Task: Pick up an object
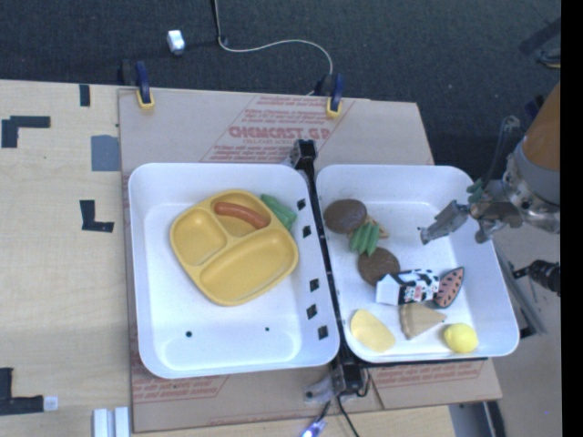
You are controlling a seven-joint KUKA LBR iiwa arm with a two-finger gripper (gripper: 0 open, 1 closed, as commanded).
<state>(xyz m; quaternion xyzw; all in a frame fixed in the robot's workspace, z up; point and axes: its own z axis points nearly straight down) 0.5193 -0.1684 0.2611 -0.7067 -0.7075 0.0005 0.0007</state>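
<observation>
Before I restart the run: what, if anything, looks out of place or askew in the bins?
Nothing looks spilled or broken. The yellow divided tray lies skewed in the left bin, a sausage in one compartment. The right bin holds a loose jumble of toy food. The end effector hangs over that bin's right side.

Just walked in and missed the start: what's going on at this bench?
A robot arm reaches in from the right, its open gripper hovering over the right bin and holding nothing. Toy food lies below it, including a lemon and a milk carton. The left bin holds a yellow tray.
</observation>
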